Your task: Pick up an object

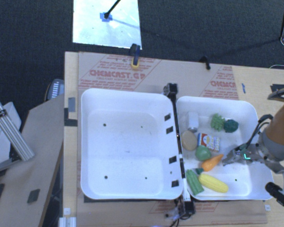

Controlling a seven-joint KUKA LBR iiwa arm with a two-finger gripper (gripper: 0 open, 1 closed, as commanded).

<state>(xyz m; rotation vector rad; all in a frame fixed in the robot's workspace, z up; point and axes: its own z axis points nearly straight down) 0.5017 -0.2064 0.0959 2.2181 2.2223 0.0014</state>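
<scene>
A wooden counter (256, 82) is carrying a protective sheet with red print (116, 73). A yellow clamp (135, 62) is sitting on the far edge of this sheet. A shiny metal plate (92, 19) is lying on the dark carpet (28, 35) behind the counter. A black cable (283, 20) is running across the carpet at the right.

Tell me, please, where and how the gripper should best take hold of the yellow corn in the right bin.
Grip the yellow corn across its thick middle, coming straight down from above. It lies flat and long near the front wall of the right bin, so the fingers should close across its short width. A green vegetable lies close against its left end; the right half looks freer, so aiming slightly right of centre seems safer.
</scene>
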